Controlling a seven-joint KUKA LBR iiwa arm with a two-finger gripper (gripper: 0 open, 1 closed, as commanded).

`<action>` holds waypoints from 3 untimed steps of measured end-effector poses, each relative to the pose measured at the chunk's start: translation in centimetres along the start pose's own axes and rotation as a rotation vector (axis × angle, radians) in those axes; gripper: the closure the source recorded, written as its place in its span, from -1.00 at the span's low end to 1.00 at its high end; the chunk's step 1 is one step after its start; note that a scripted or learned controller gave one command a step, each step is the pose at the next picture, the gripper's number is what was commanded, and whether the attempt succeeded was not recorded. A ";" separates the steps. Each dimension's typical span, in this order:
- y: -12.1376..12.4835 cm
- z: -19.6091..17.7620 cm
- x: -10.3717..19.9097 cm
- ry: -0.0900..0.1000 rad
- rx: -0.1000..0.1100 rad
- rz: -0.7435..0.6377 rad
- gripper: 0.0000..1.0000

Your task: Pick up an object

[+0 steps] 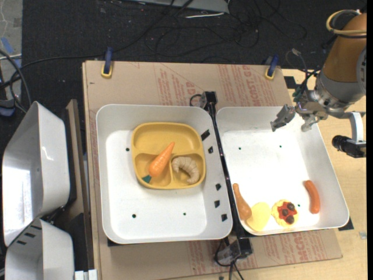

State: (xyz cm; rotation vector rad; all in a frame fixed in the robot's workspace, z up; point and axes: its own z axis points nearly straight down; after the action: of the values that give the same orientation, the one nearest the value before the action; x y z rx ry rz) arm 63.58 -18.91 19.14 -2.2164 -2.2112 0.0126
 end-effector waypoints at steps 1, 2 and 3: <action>0.3 -1.0 0.1 -0.002 -0.014 -0.003 -1.00; 0.0 3.3 0.1 -0.002 -0.011 -0.002 -1.00; 0.2 9.6 0.3 -0.002 -0.010 -0.004 -1.00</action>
State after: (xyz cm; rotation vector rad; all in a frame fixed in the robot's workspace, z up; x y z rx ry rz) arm 63.60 -18.62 9.50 -2.2180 -2.2214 0.0033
